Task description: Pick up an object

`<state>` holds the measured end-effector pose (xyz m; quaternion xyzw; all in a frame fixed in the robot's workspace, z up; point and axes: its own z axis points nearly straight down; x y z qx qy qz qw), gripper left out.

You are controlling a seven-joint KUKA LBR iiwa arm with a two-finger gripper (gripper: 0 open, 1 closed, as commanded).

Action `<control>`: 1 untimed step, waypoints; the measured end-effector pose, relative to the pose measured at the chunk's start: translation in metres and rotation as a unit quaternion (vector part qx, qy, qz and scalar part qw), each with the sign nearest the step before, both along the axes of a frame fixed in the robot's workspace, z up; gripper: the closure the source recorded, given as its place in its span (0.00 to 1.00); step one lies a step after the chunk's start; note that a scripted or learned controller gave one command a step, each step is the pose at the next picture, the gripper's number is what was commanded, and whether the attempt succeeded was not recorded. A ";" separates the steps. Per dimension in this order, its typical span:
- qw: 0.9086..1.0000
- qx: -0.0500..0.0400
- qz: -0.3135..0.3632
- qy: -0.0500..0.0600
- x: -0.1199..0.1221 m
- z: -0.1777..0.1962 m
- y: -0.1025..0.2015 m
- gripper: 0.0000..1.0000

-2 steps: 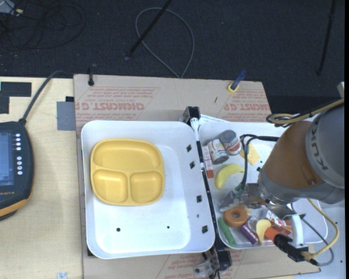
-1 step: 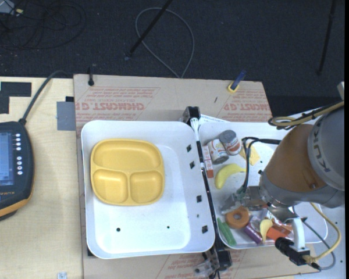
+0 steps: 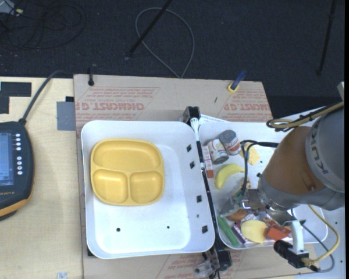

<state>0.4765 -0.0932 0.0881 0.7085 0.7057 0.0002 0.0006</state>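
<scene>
Cardboard (image 3: 163, 100) sheet under two white bins, dark floor behind. Left bin (image 3: 104, 237): yellow divided plate (image 3: 128, 172), bare floor toward near edge. Right bin (image 3: 221, 237) crowded: can (image 3: 224, 144), banana (image 3: 227, 175). Arm (image 3: 296, 167) over it; gripper (image 3: 257, 209) low among clutter, finger state cannot tell.

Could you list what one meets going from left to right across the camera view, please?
Teach pendant → yellow divided plate in the left bin → can and banana in the right bin → arm's orange band.
</scene>
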 end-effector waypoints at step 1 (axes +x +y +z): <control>1.000 0.002 -0.002 0.001 0.000 0.010 0.001 1.00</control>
